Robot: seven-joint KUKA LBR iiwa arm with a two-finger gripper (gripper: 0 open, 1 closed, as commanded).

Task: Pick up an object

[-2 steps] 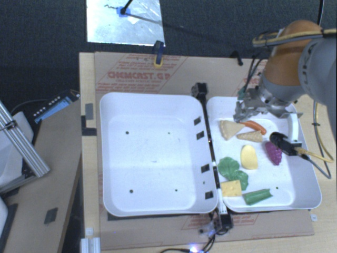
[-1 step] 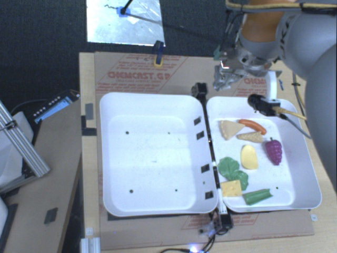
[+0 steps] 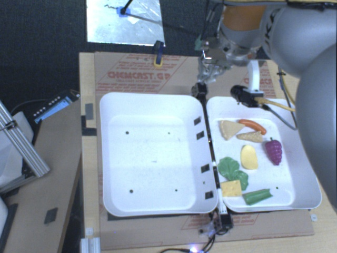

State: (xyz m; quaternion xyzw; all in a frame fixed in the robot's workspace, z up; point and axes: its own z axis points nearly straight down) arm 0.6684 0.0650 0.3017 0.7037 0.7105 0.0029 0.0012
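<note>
So I'm sitting here driving this remotely and the end effector [image 3: 210,74] is hanging above the back edge of the two bins, roughly over the seam between them. Honestly I'm not able to tell what state it's in from this angle, too much cabling and blur.

All the pickable stuff is lying in the right bin [image 3: 300,194]: a purple grape bunch [image 3: 273,151], a yellow lemon-ish piece [image 3: 249,157], a green leafy thing [image 3: 231,168], a yellow cheese block [image 3: 231,188], a green pepper or bean [image 3: 257,196], a tan wedge [image 3: 229,129] and an orange-red chili or carrot [image 3: 253,125] near the back. The left bin [image 3: 121,199] isn't offering me anything.

I'm thinking the grapes or the lemon piece are the best bet, since they're sitting a bit apart from their neighbours. The cheese and the leaf are touching, so I'd be risking a double grab there. I'm planning to come straight down, centred, and keep well off the bin wall.

Writing-wise, the cardboard [image 3: 142,70] on the surface is reading something like "CHEMCAST GP" in red.
</note>
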